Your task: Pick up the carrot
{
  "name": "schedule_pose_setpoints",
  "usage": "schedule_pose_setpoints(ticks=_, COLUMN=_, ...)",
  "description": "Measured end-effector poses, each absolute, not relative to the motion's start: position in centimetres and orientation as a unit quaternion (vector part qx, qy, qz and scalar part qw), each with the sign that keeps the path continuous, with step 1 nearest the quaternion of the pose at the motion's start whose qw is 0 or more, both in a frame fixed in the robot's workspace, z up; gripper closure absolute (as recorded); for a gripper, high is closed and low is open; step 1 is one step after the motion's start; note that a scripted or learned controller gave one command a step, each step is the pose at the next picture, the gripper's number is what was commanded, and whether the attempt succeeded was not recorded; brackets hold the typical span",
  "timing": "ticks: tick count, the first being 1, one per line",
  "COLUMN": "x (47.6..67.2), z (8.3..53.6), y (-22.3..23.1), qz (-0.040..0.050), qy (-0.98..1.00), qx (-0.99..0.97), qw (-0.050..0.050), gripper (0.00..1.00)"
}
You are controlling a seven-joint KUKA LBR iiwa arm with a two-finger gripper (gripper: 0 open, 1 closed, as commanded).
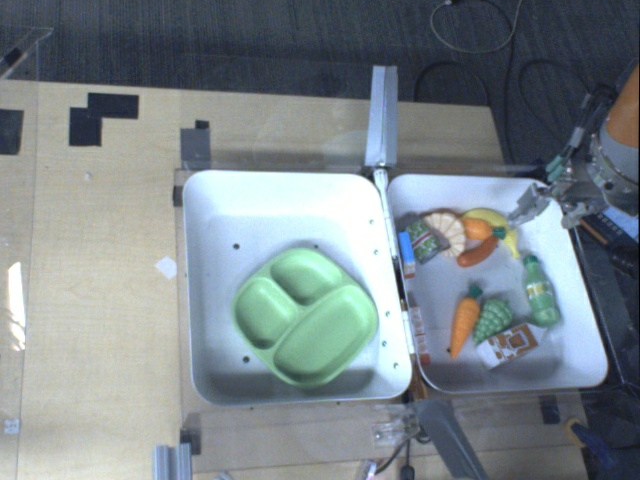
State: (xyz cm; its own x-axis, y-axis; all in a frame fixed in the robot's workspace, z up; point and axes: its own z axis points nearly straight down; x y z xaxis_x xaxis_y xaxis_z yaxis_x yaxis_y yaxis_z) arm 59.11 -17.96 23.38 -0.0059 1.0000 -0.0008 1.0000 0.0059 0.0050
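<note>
Camera view: tool [548, 200] at right bin [590, 353] top-right rim, grip state unclear; carrot [463, 317] mid-bin.

Green divided plate [305, 314] in left bin [205, 268]; banana [490, 218], green bottle [540, 292] in right.

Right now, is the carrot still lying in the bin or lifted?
Lying in the bin. The carrot rests flat on the right bin's floor beside the green grapes, while the gripper hangs apart near the bin's far right corner.
</note>
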Motion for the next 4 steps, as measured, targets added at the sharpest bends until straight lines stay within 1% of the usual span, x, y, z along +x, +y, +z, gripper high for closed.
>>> schedule_pose_setpoints(ticks=1, x=60.6, z=8.9, y=-16.3, qz=0.0034, qy=0.699, qx=0.715, qw=0.005, gripper=0.0)
schedule_pose_setpoints(ticks=2, x=66.4, z=8.6, y=-13.2, qz=-0.0093, qy=0.671, qx=0.741, qw=-0.008, gripper=0.0)
schedule_pose_setpoints(ticks=3, x=66.4, z=9.5, y=-12.9, qz=-0.01, qy=0.673, qx=0.739, qw=-0.01, gripper=1.0)
schedule_pose_setpoints(ticks=4, x=67.1, z=18.8, y=-5.9, qz=0.0032, qy=0.672, qx=0.741, qw=0.003, gripper=1.0)
